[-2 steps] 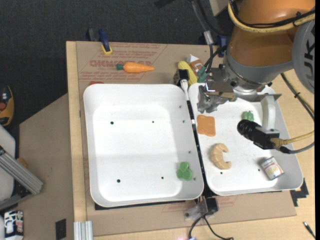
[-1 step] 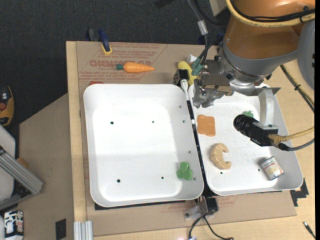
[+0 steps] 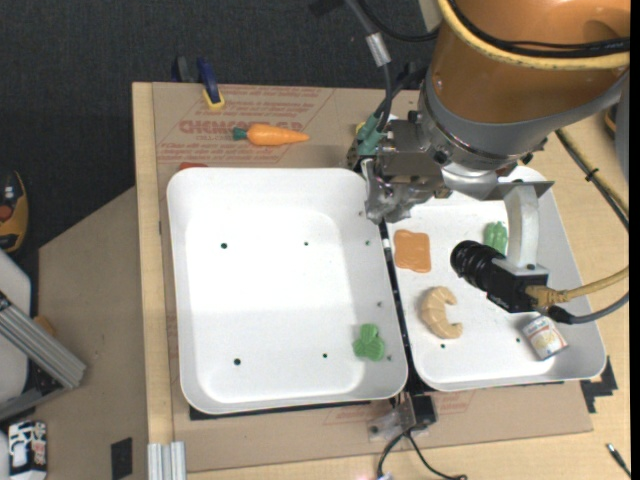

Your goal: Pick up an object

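The claw (image 3: 385, 206) hangs at the back left corner of the right bin (image 3: 575, 268), by the divide between bins; I cannot tell its state. Just in front lies toast (image 3: 412, 250); beyond it a croissant (image 3: 440, 312), a green piece (image 3: 496, 236) and a can (image 3: 545, 336). Broccoli (image 3: 368, 342) sits in the left bin (image 3: 200, 268); a carrot (image 3: 275, 136) rests on cardboard (image 3: 160, 118) behind.

You're looking at two white bins (image 3: 200, 268), two green pieces (image 3: 368, 342), one carrot (image 3: 272, 135), one croissant (image 3: 441, 311), one toast slice (image 3: 412, 250), one small can (image 3: 545, 336).
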You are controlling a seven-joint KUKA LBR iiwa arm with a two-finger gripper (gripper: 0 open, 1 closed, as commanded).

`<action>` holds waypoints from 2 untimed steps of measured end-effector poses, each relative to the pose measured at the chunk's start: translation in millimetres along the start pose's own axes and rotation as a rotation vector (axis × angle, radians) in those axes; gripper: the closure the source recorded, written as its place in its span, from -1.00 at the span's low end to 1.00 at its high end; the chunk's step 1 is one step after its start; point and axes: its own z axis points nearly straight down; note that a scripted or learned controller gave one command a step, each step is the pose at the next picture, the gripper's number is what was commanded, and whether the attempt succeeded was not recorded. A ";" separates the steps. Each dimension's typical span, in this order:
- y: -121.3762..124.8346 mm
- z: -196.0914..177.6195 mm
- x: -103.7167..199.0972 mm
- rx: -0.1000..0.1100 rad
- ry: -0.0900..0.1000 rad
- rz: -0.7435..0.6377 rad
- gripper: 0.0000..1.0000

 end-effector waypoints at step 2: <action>2.0 -115.9 49.1 -0.003 0.000 0.002 1.00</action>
